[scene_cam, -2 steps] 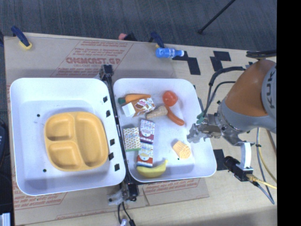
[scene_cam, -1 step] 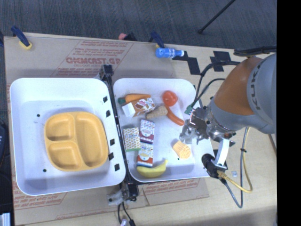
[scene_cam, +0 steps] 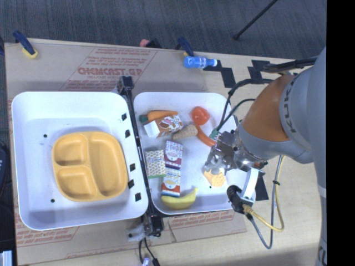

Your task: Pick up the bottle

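A small blue bottle (scene_cam: 198, 62) with a pale cap lies on its side on the bench, behind the right bin (scene_cam: 183, 97) and outside it. My gripper (scene_cam: 215, 163) hangs low over the right side of that bin, far from the bottle. It is just above a round orange-yellow food piece (scene_cam: 215, 177) and beside an orange strip (scene_cam: 204, 138). The wrist hides the gripper's tips.
The right bin also holds a carrot (scene_cam: 161, 115), a small box (scene_cam: 165, 126), a red tomato (scene_cam: 200, 115), a beige piece (scene_cam: 186, 131), printed packs (scene_cam: 172, 167) and a banana (scene_cam: 179, 200). A yellow divided plate (scene_cam: 89, 165) lies in the left bin (scene_cam: 28, 115). Blue clamps (scene_cam: 185, 45) grip the bench's far edge.
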